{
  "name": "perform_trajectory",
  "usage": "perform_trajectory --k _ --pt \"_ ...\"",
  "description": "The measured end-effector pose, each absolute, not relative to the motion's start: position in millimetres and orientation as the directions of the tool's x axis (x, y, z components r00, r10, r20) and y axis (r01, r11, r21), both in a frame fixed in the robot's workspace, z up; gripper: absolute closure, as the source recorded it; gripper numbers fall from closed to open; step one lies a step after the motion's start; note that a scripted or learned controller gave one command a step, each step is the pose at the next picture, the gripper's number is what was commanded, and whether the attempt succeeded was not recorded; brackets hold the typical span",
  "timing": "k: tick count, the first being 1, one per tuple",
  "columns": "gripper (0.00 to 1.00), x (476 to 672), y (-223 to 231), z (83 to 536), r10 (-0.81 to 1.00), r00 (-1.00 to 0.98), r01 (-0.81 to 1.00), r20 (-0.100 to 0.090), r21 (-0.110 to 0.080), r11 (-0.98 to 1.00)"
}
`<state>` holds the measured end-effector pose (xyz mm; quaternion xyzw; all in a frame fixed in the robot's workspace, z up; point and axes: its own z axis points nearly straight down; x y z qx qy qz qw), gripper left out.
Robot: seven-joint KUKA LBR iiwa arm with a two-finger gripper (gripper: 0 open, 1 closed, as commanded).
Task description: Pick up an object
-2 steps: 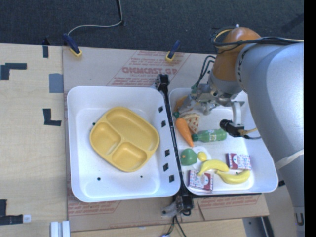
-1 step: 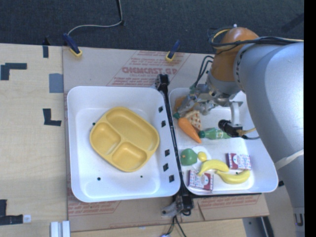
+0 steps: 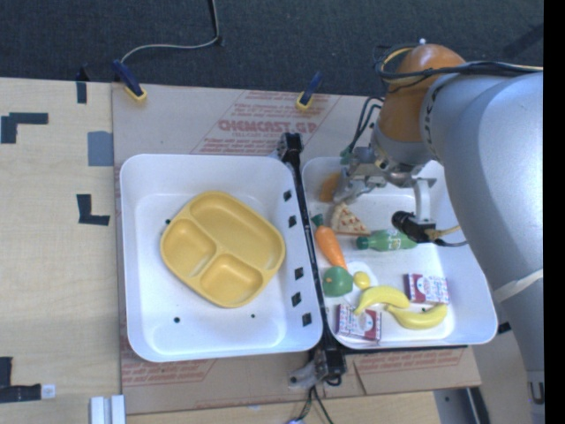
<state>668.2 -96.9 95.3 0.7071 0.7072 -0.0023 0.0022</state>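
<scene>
Hand (image 3: 346,186) low in right bin (image 3: 472,321), above pizza slice (image 3: 350,222) — carrot (image 3: 330,246) nearby

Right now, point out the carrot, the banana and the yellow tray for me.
carrot (image 3: 331,247): camera view, middle of its orange body.
banana (image 3: 397,305): camera view, middle of its curve.
yellow tray (image 3: 222,248): camera view, the ridge where its compartments meet.

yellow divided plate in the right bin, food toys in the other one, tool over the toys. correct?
Wrong bin. The camera view shows the yellow divided plate in the left bin; the food toys, such as the banana and carrot, lie in the right bin, with the tool over them.
</scene>
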Motion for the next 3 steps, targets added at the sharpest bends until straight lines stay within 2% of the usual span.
perform_trajectory --k 1,2,3 --pt "0.0 668.1 -97.1 95.2 1.0 0.0 1.0 -0.007 0.0 0.0" --pt "0.0 668.3 -95.6 85.4 1.0 -0.001 1.0 -0.003 -0.001 0.001" --pt "1.0 665.3 -98.7 94.4 1.0 -0.002 1.0 -0.006 -0.016 0.002"
